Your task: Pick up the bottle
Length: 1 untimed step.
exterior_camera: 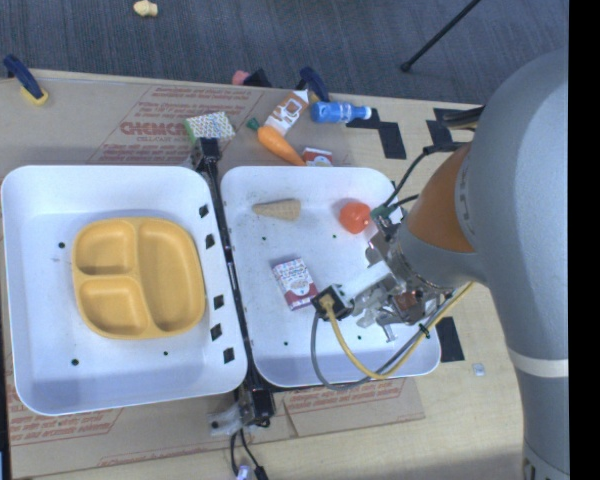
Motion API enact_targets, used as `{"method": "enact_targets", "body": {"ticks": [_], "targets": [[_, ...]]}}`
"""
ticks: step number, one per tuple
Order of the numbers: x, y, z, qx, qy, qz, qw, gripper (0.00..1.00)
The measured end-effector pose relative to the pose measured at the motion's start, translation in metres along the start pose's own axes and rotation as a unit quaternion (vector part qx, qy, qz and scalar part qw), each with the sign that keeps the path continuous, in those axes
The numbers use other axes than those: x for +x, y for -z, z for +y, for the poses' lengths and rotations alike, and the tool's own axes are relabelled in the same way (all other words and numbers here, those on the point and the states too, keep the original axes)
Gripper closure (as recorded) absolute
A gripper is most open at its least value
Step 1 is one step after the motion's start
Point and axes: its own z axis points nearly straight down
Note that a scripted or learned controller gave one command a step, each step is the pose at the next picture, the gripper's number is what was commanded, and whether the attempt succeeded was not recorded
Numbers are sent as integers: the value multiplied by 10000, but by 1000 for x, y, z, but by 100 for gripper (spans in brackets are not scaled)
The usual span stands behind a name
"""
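1. The end effector [385, 311] hangs low over the near right part of the right bin [280, 363], at the tip of the grey arm [525, 198] that reaches in from the right.
2. I cannot tell whether the end effector is spread or pressed together; its tip is a tangle of metal parts, and nothing can be seen pinched in it.
3. The blue bottle [338, 113] lies on its side on the table [130, 118], outside both bins, beyond the far rim of the right bin and well apart from the end effector.
4. Just left of it lies a white and orange bottle [287, 111], tilted, also on the table.
5. A carrot [278, 145] lies near that second bottle, close to the right bin's far rim, with a small red card [318, 155] just to its right.
6. A green patterned box [210, 126] sits on the table by the far end of the gap between the bins.
7. Inside the right bin are a tan wedge [278, 208] at the far side, an orange ball [354, 216] to its right, and a red and white carton [293, 280] near the middle.
8. The left bin [30, 268] holds a yellow divided plate [138, 276].
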Motion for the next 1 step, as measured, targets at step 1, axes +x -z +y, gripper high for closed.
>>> {"method": "enact_targets", "body": {"ticks": [1], "targets": [[1, 16, -1, -18, -314, 12, 9995, 100]]}}
